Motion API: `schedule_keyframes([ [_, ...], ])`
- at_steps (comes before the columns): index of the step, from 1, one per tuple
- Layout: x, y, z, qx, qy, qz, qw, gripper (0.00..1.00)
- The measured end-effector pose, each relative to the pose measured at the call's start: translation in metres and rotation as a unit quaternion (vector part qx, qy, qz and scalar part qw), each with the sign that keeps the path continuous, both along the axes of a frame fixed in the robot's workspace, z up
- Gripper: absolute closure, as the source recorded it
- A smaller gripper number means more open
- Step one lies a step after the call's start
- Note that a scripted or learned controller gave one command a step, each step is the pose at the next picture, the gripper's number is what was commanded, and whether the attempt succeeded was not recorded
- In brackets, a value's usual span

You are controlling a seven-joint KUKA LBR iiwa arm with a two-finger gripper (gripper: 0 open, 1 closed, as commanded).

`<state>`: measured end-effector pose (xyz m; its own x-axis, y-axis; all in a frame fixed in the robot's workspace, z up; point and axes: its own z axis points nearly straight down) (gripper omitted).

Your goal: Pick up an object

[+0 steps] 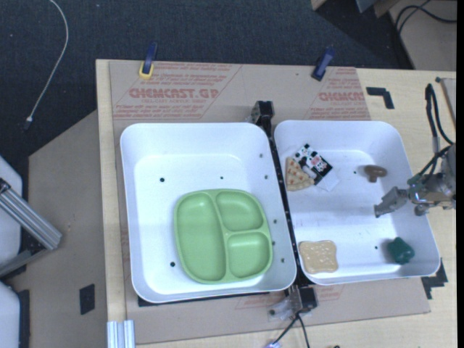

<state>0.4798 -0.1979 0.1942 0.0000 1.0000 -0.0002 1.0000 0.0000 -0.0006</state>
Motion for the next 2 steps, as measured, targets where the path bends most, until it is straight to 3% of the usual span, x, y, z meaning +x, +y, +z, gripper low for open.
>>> schedule_keyframes([
  [2, 0.004, -0.001, -0.090, 0.0017, 0.002, 0.000, 1.0000, 0.00],
])
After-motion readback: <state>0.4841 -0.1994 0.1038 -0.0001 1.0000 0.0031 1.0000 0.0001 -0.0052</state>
